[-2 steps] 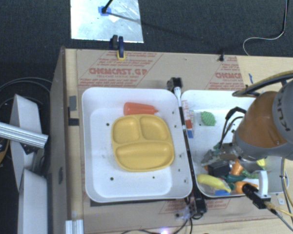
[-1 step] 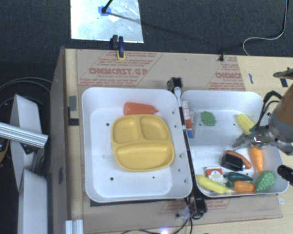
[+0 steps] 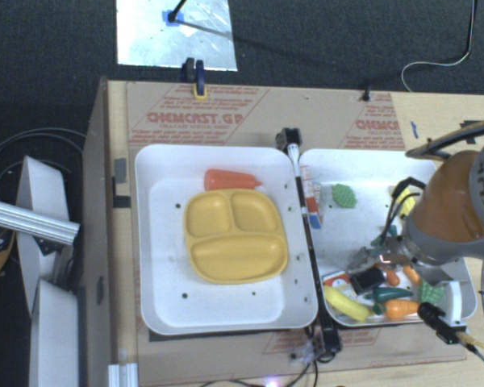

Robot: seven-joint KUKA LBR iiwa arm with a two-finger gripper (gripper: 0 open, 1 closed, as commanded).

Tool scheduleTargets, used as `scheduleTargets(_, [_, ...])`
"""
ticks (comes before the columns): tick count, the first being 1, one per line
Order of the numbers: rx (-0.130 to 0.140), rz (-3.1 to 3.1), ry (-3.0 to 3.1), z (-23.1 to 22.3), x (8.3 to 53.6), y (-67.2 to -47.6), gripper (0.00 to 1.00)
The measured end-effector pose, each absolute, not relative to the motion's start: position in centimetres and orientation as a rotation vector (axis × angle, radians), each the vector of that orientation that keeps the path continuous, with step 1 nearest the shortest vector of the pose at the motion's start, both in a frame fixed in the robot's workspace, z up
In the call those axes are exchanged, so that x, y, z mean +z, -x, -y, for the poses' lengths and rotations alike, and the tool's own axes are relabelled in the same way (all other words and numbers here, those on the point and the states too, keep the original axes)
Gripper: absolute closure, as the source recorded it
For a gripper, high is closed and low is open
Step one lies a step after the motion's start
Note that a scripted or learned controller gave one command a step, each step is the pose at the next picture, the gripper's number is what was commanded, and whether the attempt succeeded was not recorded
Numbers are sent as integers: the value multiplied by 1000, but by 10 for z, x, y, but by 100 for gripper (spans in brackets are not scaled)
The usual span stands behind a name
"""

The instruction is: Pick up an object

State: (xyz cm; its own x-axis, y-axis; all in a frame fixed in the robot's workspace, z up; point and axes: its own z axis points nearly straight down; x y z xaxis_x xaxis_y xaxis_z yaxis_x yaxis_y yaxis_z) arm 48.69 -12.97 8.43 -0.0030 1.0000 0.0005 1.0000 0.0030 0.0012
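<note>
Near right: end effector (image 3: 377, 258), finger state indiscernible, low in the right bin (image 3: 363, 168) over the toy pile (image 3: 375, 295). Left bin (image 3: 157, 216): yellow divided plate (image 3: 234, 236); orange carrot (image 3: 230, 179) beyond. Green toy (image 3: 343, 195) far right.

- The tabletop (image 3: 226, 107) is covered in brown cardboard with red CHEMCAST G.P. print all over it.
- Dark speckled carpet floor (image 3: 48, 47) around it.
- A shiny metal sheet (image 3: 175, 22) lies on the floor up top, blue tape on it.
- Black cables (image 3: 8, 156) loop at left, next to a silvery aluminium bar (image 3: 32, 222).
- A thin cable (image 3: 452, 55) snakes top right.
</note>
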Motion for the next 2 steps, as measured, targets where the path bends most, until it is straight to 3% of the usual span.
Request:
scheduleTargets(1, [6,-2223,-2214,130,95,-488,100])
scheduleTargets(2, [5,-2224,-2215,95,158,-578,100])
